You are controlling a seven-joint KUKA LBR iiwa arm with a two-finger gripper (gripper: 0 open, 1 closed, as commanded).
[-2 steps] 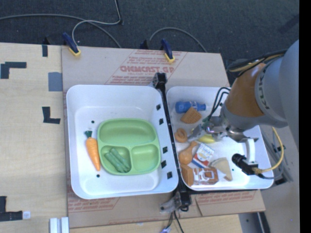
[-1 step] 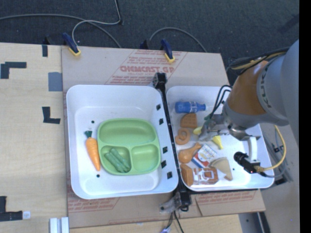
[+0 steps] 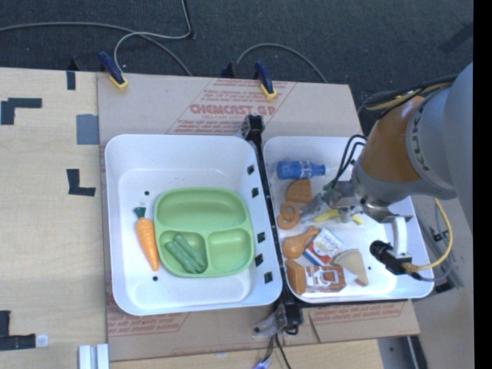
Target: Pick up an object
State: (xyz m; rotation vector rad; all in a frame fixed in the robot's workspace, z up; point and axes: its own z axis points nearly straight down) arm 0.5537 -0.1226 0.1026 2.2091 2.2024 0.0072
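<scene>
One fixed camera is set above the table (image 3: 46, 206), looking down at a slant. Both bins, the left (image 3: 123, 206) and the right (image 3: 415, 237), are taken in whole from a middling height. The arm (image 3: 415, 152) is seen entering from the right.

A pale wooden surface (image 3: 46, 229) bears black tape marks and a brown cardboard sheet (image 3: 223, 110) held by two blue-and-yellow clamps; beyond lies dark grey carpet (image 3: 307, 14) crossed by thin cables
</scene>
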